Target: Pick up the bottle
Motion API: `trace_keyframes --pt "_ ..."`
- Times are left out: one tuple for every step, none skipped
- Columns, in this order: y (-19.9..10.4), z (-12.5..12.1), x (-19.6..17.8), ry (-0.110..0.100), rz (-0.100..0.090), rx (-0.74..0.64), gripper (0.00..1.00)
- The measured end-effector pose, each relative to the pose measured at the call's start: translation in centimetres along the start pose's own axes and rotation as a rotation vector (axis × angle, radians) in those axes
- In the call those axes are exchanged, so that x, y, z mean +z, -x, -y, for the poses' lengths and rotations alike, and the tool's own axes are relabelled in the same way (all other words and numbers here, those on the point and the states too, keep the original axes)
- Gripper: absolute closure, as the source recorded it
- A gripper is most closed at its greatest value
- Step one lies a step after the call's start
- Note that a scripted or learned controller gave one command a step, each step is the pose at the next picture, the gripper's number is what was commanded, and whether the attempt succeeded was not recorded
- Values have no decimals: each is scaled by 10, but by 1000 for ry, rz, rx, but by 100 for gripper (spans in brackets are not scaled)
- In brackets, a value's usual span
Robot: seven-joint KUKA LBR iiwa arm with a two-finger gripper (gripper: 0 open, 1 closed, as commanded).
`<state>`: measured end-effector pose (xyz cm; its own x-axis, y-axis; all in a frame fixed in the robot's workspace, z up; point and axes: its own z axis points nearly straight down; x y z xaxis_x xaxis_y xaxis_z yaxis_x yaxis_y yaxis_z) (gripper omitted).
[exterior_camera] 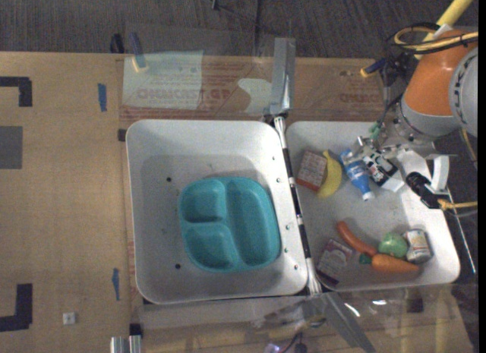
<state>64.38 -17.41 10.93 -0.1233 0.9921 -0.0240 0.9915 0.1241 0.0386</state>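
Note:
The bottle (357, 176) is small, blue and white, and lies on its side in the upper middle of the right bin (444, 272). My gripper (377, 166) is low over the bin, right beside the bottle's right edge, touching or nearly touching it. The grey arm with its orange band (431, 89) comes in from the upper right. The gripper's black and white parts blur together here.
A banana (332, 176) and a small brown box (311, 168) lie just left of the bottle. A sausage (354, 237), a carrot (393, 264), a green item (393, 244), a can (417, 245) and a packet (334, 259) crowd the bin's front. The left bin (152, 146) holds a teal divided plate (229, 223).

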Motion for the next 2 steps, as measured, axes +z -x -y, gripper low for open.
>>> trace_keyframes --pt "-4 49 -24 -38 -23 23 0" --pt "0 11 -4 -5 -7 13 0"
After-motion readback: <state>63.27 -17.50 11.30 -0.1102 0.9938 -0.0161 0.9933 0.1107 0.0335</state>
